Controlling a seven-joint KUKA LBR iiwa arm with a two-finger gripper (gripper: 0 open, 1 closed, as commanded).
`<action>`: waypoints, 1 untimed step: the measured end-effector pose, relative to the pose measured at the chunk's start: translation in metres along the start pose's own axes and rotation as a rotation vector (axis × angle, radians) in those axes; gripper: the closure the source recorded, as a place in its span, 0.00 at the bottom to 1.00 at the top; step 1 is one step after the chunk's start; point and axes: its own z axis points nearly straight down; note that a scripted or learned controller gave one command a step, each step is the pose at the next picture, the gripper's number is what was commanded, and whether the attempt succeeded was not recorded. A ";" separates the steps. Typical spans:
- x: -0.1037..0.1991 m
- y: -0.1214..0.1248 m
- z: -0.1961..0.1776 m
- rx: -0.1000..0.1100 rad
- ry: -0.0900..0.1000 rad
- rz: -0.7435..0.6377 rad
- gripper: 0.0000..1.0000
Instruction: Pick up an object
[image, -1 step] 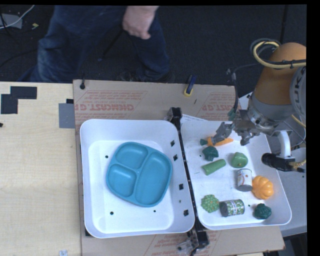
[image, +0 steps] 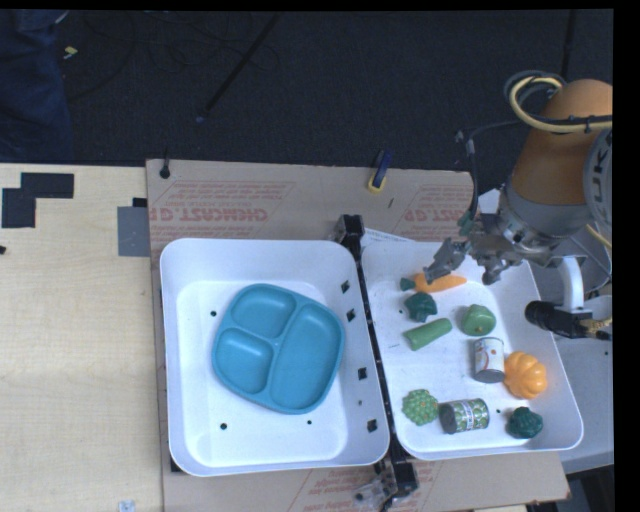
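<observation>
We see the arm (image: 560, 150) reaching in from the right, its gripper (image: 468, 262) hanging over the far part of the right bin (image: 570, 400). The fingers (image: 440, 268) are spread apart, one dark finger slanting down toward the carrot (image: 443, 283), which lies near the bin's far edge; nothing sits between the fingers, and we cannot tell whether that fingertip touches the carrot.

In the right bin we note:
- a dark green piece (image: 422, 305) just beside the carrot, toward the left edge
- a cucumber (image: 428, 333) lying tilted near the bin's middle
- a green apple (image: 478, 320) to the cucumber's right
- a small can (image: 488, 360) upright behind the pumpkin (image: 526, 374), the two just beside each other
- a bumpy green ball (image: 421, 406) near the front left corner
- a dark jar (image: 464, 415) on its side beside the ball
- a broccoli (image: 524, 423) at the front right corner

The left bin (image: 190, 420) carries a blue divided plate (image: 277, 347) with three compartments, lying flat near its middle
</observation>
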 end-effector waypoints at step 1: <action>0.003 0.001 0.044 0.006 0.001 -0.001 0.00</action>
